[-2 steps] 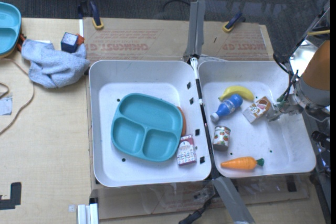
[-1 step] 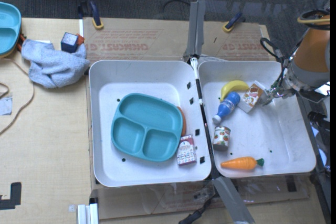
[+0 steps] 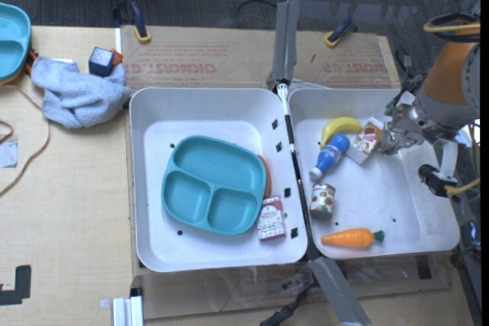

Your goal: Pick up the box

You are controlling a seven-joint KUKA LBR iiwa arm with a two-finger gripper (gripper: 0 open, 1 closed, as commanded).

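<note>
Hand point(image 3: 391, 135) sits low in the right bin point(image 3: 428, 237), at the small box point(image 3: 365, 141) (grip state: cannot tell). Box lies tilted, just beside the banana point(image 3: 341, 126) and blue bottle point(image 3: 330, 155). Can point(image 3: 322, 201) and carrot point(image 3: 351, 238) nearer the front. Left bin point(image 3: 153, 187) has a teal divided plate point(image 3: 215, 185) and a small carton point(image 3: 271, 220).

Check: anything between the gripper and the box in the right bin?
Nothing visible. The gripper sits just right of the box, no object between them. The banana and bottle crowd the box's left side.
</note>
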